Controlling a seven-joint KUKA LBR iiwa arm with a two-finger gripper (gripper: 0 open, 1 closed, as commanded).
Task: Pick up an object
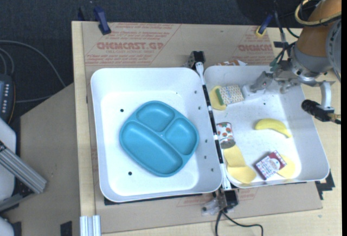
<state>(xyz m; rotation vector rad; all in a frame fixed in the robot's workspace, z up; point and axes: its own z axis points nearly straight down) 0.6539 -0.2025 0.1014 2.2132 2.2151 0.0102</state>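
Gripper [259, 84] sat low over the right bin's [309, 148] far end, next to the sponge [229, 94]; couldn't tell its state, nothing visibly gripped. Candidate objects lay nearer the front: banana [272, 127], red packet [269, 165], small can [224, 132]. Blue divided plate [158, 137] was alone in the left bin [103, 121]. Risk: closing so close to the bin's far wall likely catches rim or air, or only nudges the sponge.

The arm [320, 39] is cut off by the frame's right edge beside the right bin [303, 175]. At that bin's far end, the gripper [267, 81] is too small and blurred to read its tips. A small red packet [269, 165] at the bin's near end bears illegible print.
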